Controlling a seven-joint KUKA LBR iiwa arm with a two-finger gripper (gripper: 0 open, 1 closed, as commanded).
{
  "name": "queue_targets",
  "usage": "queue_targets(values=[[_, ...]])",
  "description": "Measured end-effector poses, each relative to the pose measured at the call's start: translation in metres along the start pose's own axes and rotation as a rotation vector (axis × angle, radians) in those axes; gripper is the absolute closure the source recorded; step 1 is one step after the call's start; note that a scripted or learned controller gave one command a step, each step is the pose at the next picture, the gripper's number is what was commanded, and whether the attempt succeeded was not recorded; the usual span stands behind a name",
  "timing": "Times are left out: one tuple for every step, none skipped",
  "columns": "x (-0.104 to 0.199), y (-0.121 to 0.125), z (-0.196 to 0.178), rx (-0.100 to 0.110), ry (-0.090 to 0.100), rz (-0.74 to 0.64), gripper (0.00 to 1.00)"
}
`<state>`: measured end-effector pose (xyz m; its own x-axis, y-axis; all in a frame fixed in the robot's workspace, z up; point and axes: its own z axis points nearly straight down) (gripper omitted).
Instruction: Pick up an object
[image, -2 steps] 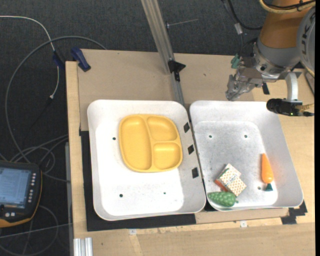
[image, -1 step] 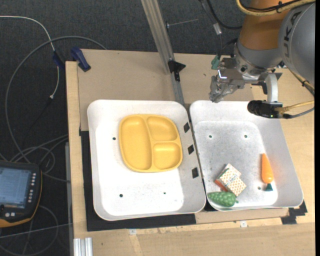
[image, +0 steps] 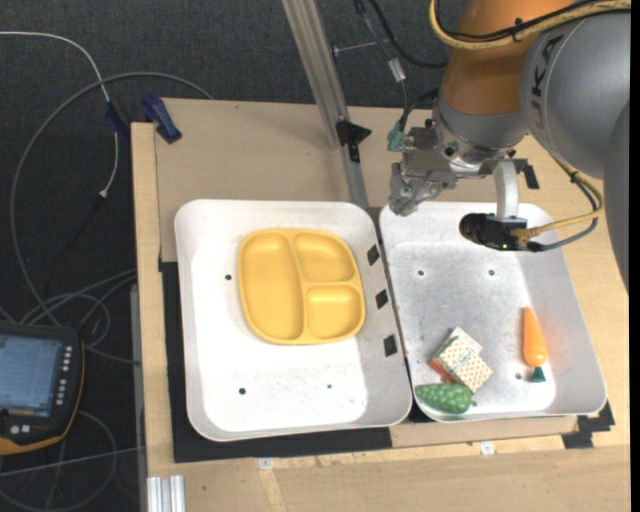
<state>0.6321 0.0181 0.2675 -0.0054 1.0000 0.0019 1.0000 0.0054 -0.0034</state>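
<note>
In the right bin (image: 500, 300) lie an orange toy carrot (image: 533, 337) near the right wall, a small patterned box (image: 464, 360) near the front, and a green toy vegetable (image: 445, 398) at the front edge, touching the box. My gripper (image: 403, 198) hangs over the bin's far left corner, well away from all three, and nothing shows in it.
The left bin (image: 210, 330) holds a yellow divided plate (image: 300, 285). A metal post (image: 330, 90) rises behind the bins, close to the gripper. A black unit (image: 490, 230) with cables hangs from the wrist over the right bin's far side.
</note>
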Motion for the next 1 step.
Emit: queue_targets(values=[[0.0453, -0.0096, 0.0018, 0.000, 0.000, 0.000, 1.00]])
